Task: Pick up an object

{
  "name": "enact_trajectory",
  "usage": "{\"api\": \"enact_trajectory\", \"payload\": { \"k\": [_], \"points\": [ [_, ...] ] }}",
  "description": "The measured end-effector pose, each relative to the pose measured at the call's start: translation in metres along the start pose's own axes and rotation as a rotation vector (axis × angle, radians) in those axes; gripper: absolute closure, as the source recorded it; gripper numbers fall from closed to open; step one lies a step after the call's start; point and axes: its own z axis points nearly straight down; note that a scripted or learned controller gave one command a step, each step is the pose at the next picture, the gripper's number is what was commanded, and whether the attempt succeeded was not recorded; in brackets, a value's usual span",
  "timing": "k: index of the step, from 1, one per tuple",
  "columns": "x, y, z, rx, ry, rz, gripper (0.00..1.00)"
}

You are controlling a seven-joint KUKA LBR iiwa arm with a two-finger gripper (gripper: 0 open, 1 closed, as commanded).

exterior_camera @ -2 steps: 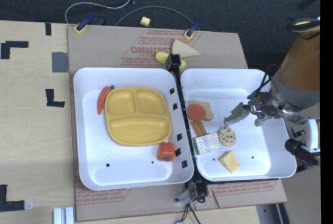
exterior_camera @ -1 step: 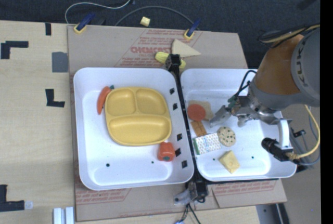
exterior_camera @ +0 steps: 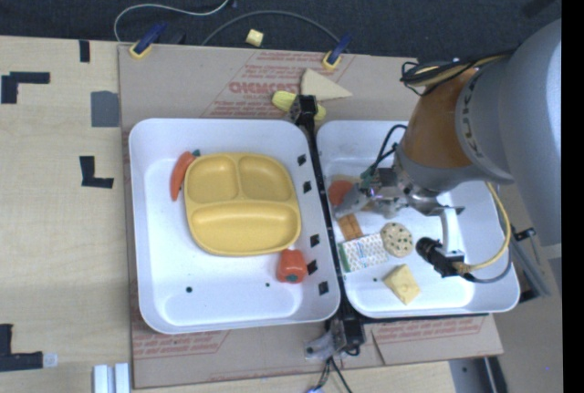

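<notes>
In the right bin (exterior_camera: pixel 493 295), end effector (exterior_camera: pixel 379 191) low at 10 o'clock, grip state indeterminable. Orange piece (exterior_camera: pixel 339 191) just beside it; cookie (exterior_camera: pixel 396 239), cheese wedge (exterior_camera: pixel 401 283) toward 6 o'clock. Nothing visibly lifted; pickup outstanding.

The arm (exterior_camera: pixel 511 118) is cut off by the right edge and covers the upper right part of the right bin (exterior_camera: pixel 493 291). The hand (exterior_camera: pixel 388 191) is too blurred and crowded to tell its fingers. An orange thing (exterior_camera: pixel 339 191) just left of the hand is partly hidden. The print on the packet (exterior_camera: pixel 363 251) below the hand is too small to read.
</notes>
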Motion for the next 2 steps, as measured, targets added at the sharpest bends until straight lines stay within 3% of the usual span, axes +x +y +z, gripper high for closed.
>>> {"api": "enact_trajectory", "payload": {
  "k": [1, 2],
  "points": [
    [-0.001, 0.0, -0.014, -0.001, 0.001, 0.002, 1.0],
    [0.054, 0.01, -0.147, -0.014, 0.002, -0.004, 1.0]
  ]
}}
